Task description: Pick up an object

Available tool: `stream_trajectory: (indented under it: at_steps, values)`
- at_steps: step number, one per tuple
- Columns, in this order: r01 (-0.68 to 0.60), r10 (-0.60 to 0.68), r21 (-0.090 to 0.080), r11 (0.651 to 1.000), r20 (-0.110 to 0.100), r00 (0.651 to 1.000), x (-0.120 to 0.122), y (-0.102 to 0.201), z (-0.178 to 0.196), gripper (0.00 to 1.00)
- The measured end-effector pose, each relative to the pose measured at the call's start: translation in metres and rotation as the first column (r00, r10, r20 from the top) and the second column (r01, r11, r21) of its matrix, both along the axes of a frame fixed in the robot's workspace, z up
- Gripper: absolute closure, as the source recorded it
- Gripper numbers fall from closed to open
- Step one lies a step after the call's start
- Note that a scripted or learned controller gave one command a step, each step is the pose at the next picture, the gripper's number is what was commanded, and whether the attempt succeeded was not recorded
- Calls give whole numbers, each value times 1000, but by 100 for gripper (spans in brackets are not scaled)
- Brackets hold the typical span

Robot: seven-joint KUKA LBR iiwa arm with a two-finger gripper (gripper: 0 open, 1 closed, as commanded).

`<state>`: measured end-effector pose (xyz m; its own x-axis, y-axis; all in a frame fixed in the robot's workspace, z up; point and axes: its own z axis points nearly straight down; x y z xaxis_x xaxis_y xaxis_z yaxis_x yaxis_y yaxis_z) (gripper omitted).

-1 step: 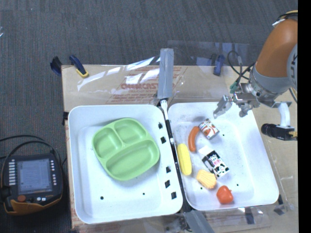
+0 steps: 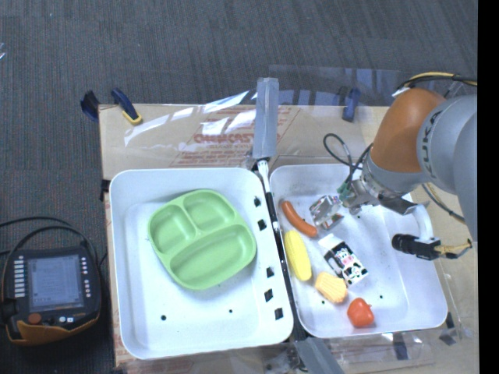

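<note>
On the worktop [image 2: 195, 135], two shallow white bins sit side by side. Left bin [image 2: 129, 287] holds one green divided plate [image 2: 203, 238], lying flat and slightly rotated, near the bin's centre. Right bin [image 2: 413, 302] holds five loose items: a toy sausage [image 2: 299, 218] lying at a slant near the dividing wall; a yellow corn cob [image 2: 297, 255] just below it, roughly parallel to that wall; a small black-and-white cow-print carton [image 2: 345, 262] near the bin's middle; a yellow-orange piece of toy food [image 2: 331, 287] just beside the carton's lower left; and a red tomato-like piece [image 2: 359, 312] lower still, close to the front edge. Arm [image 2: 417, 142] enters from the right, its orange band above the wrist, and reaches into the upper part of the right bin. Pincer [image 2: 327, 209] sits low over the bin floor, just right of the sausage and above the carton. Whether it is released or clenched cannot be told; nothing is visibly gripped. A handheld control pendant [image 2: 51, 287] rests on the floor left of the worktop.
</note>
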<state>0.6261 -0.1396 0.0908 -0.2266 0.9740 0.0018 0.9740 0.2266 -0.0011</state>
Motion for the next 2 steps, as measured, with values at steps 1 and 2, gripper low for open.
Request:
stream_trajectory:
  at_steps: [1,2]
  values:
    - [4,-4,2,1000,-1,1000,0,0,9,100]
    - [37,-37,-1,999,1,999,4,5,113,100]
